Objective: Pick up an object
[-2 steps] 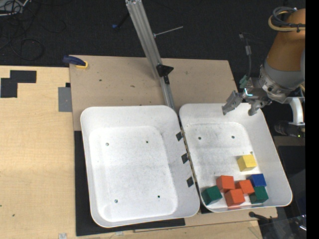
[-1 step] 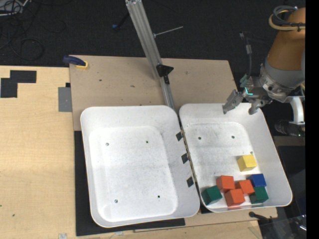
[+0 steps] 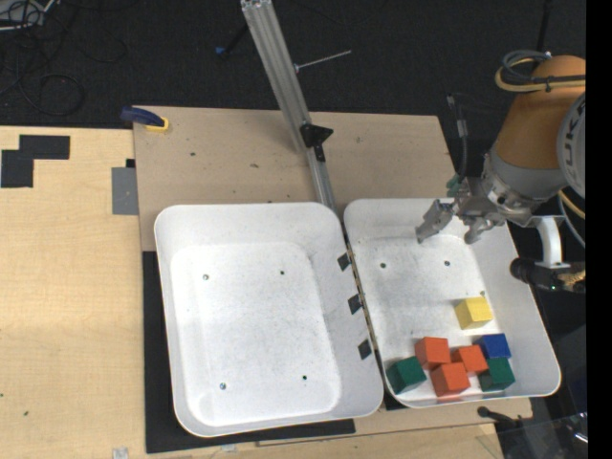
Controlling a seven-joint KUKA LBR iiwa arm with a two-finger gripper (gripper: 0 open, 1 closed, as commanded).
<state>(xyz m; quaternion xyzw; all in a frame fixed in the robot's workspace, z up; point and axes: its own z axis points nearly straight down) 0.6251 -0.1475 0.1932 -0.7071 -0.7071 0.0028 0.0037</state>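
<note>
Blocks [image 3: 457, 357] number seven: three orange, two green, yellow, blue.

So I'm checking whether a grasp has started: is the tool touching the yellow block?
Apart. The camera view shows the tool over the far end of the right bin, with bare bin floor between it and the yellow block.

The wooden bench [image 3: 239, 156] bears two white bins [image 3: 253, 318] side by side.
</note>
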